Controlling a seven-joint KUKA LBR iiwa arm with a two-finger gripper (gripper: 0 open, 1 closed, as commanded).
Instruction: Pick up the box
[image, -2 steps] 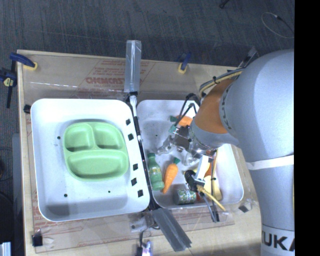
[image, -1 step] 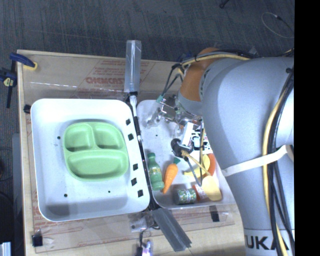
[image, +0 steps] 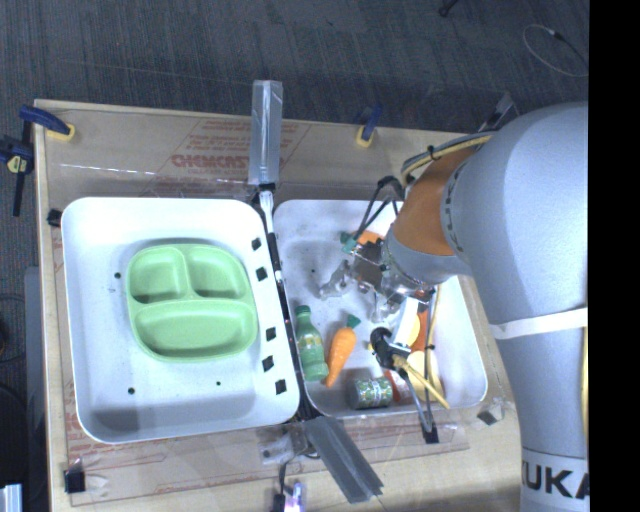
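A green divided tray (image: 190, 300) lies in the left bin (image: 90, 390). The right bin (image: 465, 375) holds a green bottle (image: 309, 345), a carrot (image: 340, 350) and a can (image: 373, 391). The gripper (image: 350, 280) hangs over this bin; its grip cannot be told, nor can the box be made out.

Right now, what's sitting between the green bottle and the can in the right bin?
In the camera view, a carrot lies between the green bottle and the can, tilted, its tip pointing down toward the bottle's base.
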